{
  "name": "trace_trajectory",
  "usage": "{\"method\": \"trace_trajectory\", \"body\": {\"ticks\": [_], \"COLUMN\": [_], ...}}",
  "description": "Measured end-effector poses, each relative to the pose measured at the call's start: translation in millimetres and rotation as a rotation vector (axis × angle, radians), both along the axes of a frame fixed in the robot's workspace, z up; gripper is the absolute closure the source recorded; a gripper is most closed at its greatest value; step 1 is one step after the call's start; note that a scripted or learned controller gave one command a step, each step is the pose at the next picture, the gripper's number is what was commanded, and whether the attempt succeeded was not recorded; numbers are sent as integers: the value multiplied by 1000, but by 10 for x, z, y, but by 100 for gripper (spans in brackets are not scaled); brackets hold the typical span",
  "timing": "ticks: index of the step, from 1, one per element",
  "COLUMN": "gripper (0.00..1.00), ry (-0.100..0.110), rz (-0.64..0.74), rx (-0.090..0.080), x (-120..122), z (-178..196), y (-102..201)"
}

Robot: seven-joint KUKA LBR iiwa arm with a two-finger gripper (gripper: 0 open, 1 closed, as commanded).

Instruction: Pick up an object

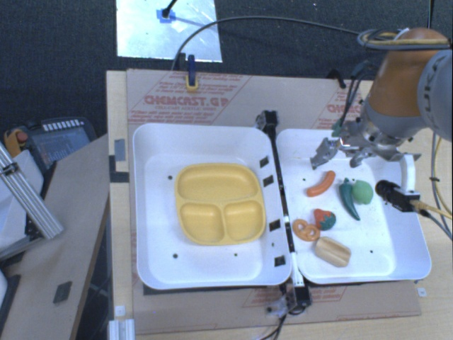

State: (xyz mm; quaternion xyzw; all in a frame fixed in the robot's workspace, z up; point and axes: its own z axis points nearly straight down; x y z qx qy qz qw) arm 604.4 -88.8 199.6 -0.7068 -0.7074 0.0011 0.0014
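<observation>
Several toy foods lie in the right bin (403, 261): an orange sausage (320, 183), a dark green pepper (348, 199) beside a light green ball (363, 191), a small red and green piece (324, 219), an orange ring (306, 229) and a tan bread roll (332, 251). My gripper (339, 154) hangs over the bin's far part, just above and behind the sausage. It is open, its fingers spread apart with nothing between them.
The left bin (152, 190) holds a yellow divided plate (216, 202). A black divider strip (276, 190) runs between the two bins. The arm's grey and orange body (407, 83) stands over the right bin's far right corner.
</observation>
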Motion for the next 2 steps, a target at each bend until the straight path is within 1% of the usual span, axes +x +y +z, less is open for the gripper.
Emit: {"method": "trace_trajectory", "body": {"ticks": [1,2], "gripper": [0,0], "ry": [1,0], "rz": [0,0], "rx": [0,0], "x": [-36,-42], "z": [-626,-1149], "y": [22,28]}}
